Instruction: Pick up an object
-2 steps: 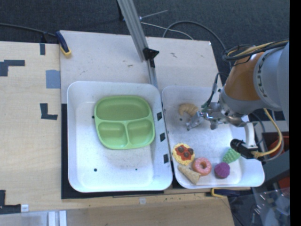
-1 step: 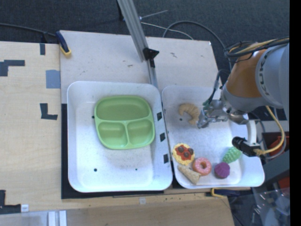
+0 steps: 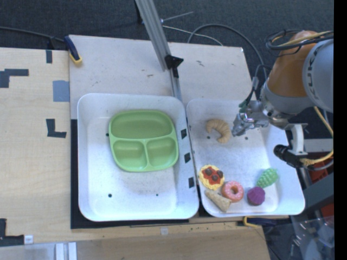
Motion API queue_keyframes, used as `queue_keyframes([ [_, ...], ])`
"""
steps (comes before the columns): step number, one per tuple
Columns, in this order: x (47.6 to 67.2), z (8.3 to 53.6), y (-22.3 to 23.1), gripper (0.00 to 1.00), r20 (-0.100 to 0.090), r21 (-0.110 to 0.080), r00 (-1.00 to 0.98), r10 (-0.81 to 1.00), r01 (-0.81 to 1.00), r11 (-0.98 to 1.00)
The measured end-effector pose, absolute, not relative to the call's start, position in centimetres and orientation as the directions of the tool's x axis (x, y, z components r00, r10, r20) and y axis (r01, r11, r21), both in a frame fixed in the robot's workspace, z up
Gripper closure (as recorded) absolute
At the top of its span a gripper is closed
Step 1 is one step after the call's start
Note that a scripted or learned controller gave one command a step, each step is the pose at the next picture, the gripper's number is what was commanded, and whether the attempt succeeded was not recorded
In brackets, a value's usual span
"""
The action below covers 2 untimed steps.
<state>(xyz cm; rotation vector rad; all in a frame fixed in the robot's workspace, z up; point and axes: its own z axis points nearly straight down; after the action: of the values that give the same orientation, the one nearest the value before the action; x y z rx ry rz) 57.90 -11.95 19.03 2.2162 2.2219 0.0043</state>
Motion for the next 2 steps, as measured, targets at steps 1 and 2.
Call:
queue_keyframes([
  [1,58.0,21.3,-11.9,1.0,0.0,0.002,-0.002,1.0,1.0,0.002],
  [2,57.4,21.0,-7.0,1.0,0.001,-0.002,-0.006,1.0,1.0,0.006],
])
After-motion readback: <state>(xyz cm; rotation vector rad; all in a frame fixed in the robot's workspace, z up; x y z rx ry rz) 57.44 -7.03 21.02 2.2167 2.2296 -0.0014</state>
